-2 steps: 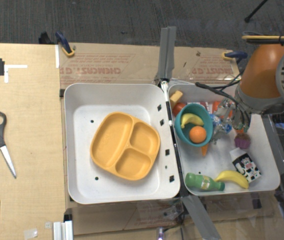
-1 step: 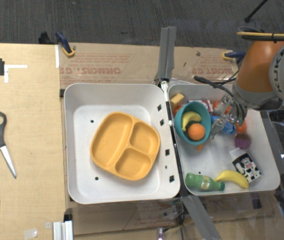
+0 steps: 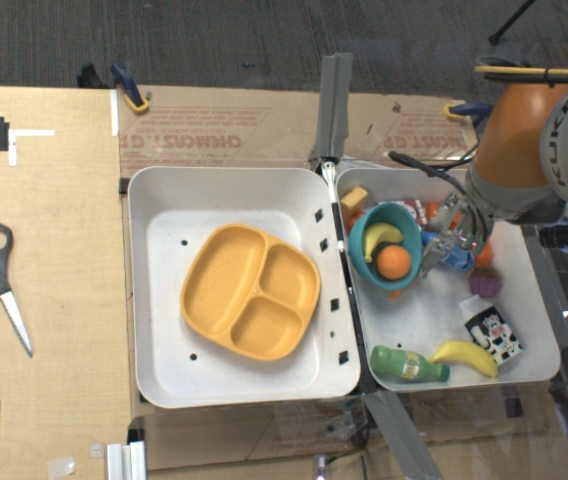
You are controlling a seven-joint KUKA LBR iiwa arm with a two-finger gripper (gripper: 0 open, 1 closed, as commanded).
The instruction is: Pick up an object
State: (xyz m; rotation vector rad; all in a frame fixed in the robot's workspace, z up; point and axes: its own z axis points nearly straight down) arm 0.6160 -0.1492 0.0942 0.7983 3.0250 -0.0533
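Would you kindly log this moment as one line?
end effector: right bin, beside teal bowl | grasp: unclear | left bin: yellow plate

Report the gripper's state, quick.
Gripper: cannot be told. It sits low in the right bin, beside the teal bowl, among small items.

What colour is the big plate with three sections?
The plate is yellow-orange, seen clearly in the camera view, in the left bin.
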